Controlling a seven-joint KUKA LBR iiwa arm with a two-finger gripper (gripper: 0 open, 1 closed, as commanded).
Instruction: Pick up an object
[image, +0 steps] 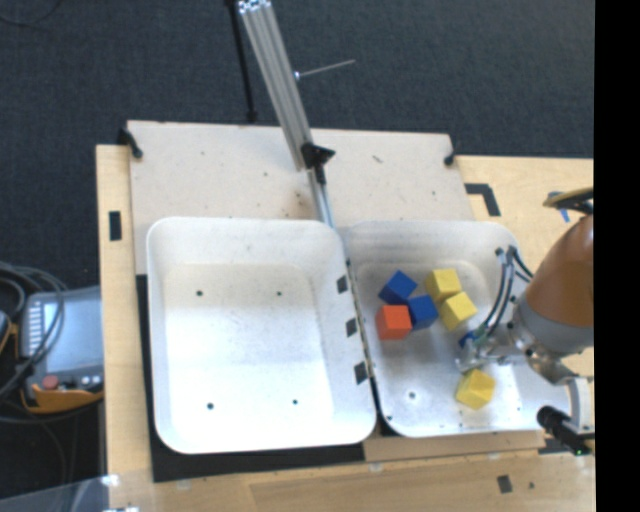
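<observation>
Item one: the hand (478, 352), at the end of the grey arm with the orange band (565, 275), low inside the right bin (430, 425), near that bin's right-hand side. You cannot tell from this view whether it is released or clenched; cables and the wrist housing crowd that spot.

Item two: a lone yellow cube (476, 388), just below the hand toward the near rim of the bin, lying tilted on the bin floor. It looks close to the hand or touching it; you cannot tell which, and nothing shows it gripped.

Item three: a cluster up and to the left of the hand. Two yellow cubes (452, 297) sit nearest, touching one another. Beyond them lie two blue cubes (400, 287) and, farthest left, an orange cube (394, 321) pressed against the lower blue one.

Item four: the left bin (170, 330), well apart from the hand, across the shared rim. Both bins rest on the surface (420, 170).

Step in hand, as a judgement: you are at the approach or grasp stage over the lone yellow cube, the likeliest target. The next move calls for centring the hand over that tilted cube, gripping it squarely, then lifting straight up clear of the bin floor.
</observation>
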